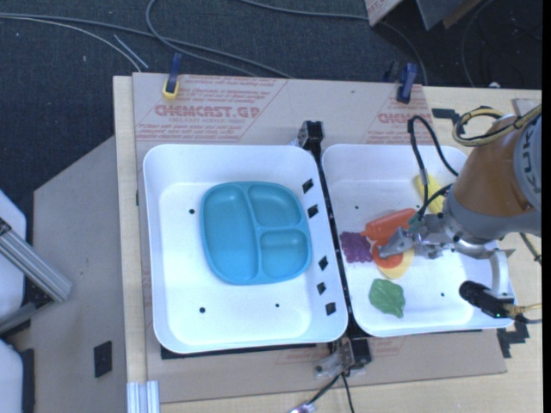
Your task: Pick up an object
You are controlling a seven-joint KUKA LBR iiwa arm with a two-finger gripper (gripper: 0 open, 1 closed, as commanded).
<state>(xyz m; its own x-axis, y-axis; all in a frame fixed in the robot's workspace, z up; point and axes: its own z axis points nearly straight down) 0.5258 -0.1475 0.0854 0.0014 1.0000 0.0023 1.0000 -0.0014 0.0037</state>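
Overhead, "CHEMCAST GP" is read in red on the board (207, 110) at twelve o'clock of the left bin (164, 231), where a blue divided tray (256, 231) lies. In the right bin (366, 308), the gripper (394, 248) is lowered over an orange piece (387, 225); a purple item (355, 246) at nine o'clock, a green one (386, 298) at six. The jaw state cannot be told.

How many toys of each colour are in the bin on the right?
Purple toy: 1
Green toy: 1
Orange-red toy: 1
Yellow toy: 1
Yellow-and-orange toy under the hand: 1
Total: 5
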